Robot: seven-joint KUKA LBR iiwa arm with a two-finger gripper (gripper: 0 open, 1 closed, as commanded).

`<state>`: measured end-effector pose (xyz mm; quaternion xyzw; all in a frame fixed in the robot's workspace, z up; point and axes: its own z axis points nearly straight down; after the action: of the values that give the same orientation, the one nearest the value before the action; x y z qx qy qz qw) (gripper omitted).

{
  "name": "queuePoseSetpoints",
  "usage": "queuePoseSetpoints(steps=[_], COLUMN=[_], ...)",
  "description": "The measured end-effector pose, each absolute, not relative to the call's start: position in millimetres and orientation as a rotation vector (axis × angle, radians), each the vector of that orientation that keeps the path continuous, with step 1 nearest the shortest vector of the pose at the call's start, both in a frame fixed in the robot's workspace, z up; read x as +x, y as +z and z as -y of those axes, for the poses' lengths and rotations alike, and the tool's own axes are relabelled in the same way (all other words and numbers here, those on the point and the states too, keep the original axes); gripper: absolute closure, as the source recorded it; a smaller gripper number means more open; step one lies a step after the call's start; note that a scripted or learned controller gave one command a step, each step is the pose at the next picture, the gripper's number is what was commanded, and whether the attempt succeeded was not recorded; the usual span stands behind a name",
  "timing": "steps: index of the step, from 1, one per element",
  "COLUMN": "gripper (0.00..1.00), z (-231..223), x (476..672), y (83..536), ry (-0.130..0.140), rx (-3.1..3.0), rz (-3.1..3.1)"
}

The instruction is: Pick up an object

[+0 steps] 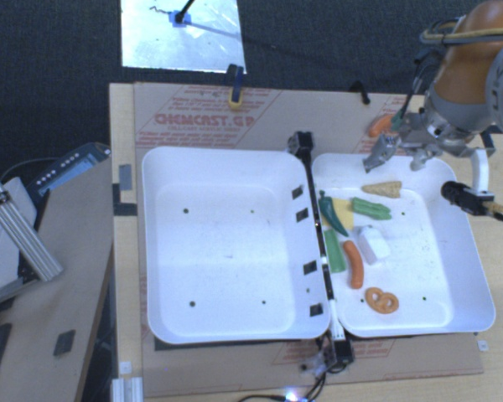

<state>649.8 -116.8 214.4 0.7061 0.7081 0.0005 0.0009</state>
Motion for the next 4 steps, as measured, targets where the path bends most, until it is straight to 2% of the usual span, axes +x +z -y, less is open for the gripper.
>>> queuePoseSetpoints(steps=[1,2,3,4], gripper=[0.00,0.00,0.00,0.00], z=[95,98,83,96], x=[667.6,598.2,651.6,591.7], y=[84,96,87,84], ry=[-0.004,-0.004,0.010,-0.003], rx=[2.217,2.224,2.208,2.223], rz=[-2.232,-2.224,-2.223,-2.223])
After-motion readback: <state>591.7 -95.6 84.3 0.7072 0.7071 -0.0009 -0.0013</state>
